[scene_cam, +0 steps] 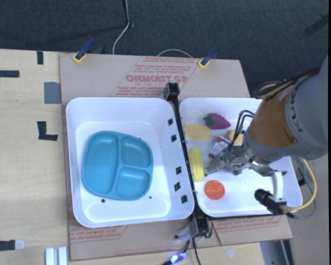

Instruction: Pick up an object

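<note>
The right bin (pixel 240 200) holds several small items: a purple grape-like piece (pixel 216 120) at the back, a yellow lemon-like piece (pixel 196 132), a long yellow corn-like piece (pixel 196 163) along the left wall, and an orange round piece (pixel 214 190) at the front. A small red and white item (pixel 219 146) lies in the middle. My gripper (pixel 225 158) is down inside this bin, right beside the red and white item and just right of the corn-like piece. Nothing is visibly held.
The left bin (pixel 77 112) holds a blue divided plate (pixel 117 165). A black divider with clips (pixel 179 148) separates the two bins. The arm's orange band (pixel 267 123) and grey body (pixel 311 115) overhang the right bin's right side. A black cable fitting (pixel 267 199) sits near its front right.
</note>
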